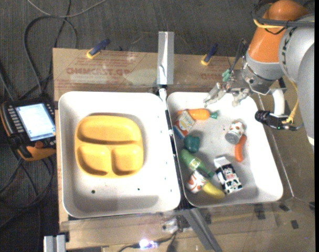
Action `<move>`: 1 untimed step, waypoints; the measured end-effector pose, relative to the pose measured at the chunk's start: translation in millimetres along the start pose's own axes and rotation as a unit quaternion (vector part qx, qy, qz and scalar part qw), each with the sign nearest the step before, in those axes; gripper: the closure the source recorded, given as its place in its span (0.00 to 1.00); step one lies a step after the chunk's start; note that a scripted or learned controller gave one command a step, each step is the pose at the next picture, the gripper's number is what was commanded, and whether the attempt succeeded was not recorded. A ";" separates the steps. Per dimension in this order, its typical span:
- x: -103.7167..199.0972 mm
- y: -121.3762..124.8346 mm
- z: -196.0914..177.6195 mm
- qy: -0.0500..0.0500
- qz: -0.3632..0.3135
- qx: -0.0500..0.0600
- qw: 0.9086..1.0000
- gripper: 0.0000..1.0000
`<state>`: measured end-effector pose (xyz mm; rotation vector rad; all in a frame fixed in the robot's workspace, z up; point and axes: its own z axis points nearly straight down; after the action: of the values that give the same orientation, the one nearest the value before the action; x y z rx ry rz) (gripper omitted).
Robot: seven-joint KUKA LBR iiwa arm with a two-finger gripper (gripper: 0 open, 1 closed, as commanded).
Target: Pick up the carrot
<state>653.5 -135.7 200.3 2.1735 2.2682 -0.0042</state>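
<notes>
Two white bins (70,193) are counted, one yellow divided tray (110,145), two orange carrots (200,114), one can (233,132), one banana (212,190), one small carton (227,176).

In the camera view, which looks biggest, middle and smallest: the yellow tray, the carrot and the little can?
1. The yellow tray is by far the biggest, in the left bin.
2. The carrot looks a bit longer than the can.
3. The can looks smallest, though these two are close.
</notes>
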 end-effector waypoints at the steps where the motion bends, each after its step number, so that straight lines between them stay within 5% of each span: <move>1: -39.1 -30.9 1.0 0.001 0.049 0.000 0.999 0.00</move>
<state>624.3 -176.0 199.3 2.2840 2.1593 -0.0033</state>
